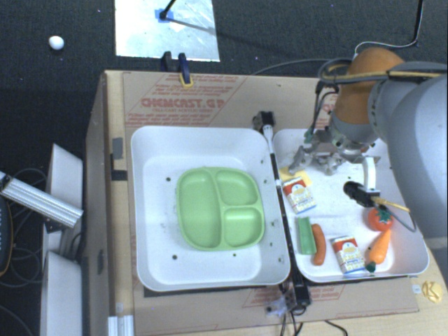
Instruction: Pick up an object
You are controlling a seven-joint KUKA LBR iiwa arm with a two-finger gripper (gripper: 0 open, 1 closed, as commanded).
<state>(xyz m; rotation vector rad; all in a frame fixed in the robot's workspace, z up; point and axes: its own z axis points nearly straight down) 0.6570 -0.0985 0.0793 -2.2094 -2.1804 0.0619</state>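
the tool (320, 161) hangs over the right-hand bin (337, 212) (small carton (299, 195) nearby).

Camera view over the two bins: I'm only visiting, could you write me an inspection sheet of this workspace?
Surface: left bin and right bin, both white, on a brown printed board.
Job's things: in the right bin, upper carton, lower carton, green stick, sausage, carrot, tomato.
Clutter: green divided plate in the left bin.
Gripper: over the right bin's far end, beside a yellow piece.
Cables: black cable at top right; wires below the bins.
Surroundings: dark floor, white ball, shiny sheet.
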